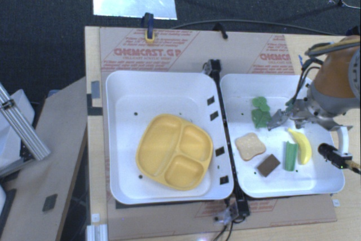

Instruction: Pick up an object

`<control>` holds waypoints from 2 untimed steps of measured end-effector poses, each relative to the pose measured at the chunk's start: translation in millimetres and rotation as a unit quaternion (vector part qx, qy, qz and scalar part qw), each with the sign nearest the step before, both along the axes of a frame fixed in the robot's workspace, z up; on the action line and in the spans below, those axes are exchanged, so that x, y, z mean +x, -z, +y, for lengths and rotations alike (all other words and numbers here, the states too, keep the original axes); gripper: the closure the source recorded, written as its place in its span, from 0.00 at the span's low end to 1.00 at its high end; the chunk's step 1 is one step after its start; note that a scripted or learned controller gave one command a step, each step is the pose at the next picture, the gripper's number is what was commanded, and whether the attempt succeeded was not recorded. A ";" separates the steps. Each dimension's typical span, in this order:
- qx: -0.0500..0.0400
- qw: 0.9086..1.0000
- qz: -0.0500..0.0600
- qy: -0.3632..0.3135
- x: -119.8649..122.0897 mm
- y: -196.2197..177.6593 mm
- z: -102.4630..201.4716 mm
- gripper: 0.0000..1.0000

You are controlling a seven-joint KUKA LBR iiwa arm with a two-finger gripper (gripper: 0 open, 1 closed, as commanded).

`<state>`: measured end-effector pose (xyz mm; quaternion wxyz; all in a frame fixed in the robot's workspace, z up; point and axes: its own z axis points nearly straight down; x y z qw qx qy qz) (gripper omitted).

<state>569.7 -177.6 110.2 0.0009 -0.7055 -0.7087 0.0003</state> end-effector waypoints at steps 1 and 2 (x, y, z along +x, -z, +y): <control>0.000 1.000 -0.001 0.001 0.5 26.7 0.4 0.00; -0.001 1.000 -0.003 0.001 1.7 14.4 0.0 1.00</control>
